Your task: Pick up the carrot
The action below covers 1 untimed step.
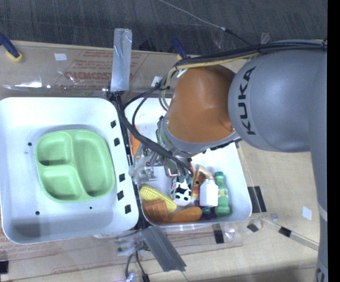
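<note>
The carrot (184, 214) is an orange, elongated piece lying along the near wall of the right bin (243, 207), just below a yellow corn cob (157, 195). My gripper (158, 168) hangs low over the left part of that bin, under the orange band of the arm (202, 107). It sits above and slightly left of the carrot, close to the corn. Nothing can be made out in its grasp. The arm hides most of the far half of the right bin.
Beside the carrot are a white bottle (209, 194), a green bottle (221, 192) and a black-and-white spotted item (182, 191). A thin orange piece (135, 147) lies by the dividing wall. The left bin (17, 119) holds a green divided plate (74, 164).
</note>
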Each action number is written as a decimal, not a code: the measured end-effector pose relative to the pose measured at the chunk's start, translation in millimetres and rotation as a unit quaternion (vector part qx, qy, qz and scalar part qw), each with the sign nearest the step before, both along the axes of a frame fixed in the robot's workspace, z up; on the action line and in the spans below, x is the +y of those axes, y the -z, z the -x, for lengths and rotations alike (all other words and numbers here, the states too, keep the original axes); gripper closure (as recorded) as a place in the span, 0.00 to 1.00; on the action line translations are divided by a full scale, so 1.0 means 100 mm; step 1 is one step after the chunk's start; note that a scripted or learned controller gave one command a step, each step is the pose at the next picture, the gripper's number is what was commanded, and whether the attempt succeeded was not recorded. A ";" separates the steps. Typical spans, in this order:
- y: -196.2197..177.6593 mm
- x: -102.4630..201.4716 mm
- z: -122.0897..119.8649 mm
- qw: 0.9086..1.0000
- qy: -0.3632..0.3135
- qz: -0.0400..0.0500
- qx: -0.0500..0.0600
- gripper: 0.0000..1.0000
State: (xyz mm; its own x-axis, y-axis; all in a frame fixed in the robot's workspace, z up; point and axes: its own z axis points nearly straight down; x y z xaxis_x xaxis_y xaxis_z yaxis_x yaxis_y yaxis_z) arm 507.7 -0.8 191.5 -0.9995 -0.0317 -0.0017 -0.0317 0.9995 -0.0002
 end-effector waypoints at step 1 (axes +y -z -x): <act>-0.01 0.42 -0.05 0.993 -0.114 0.000 -0.001 1.00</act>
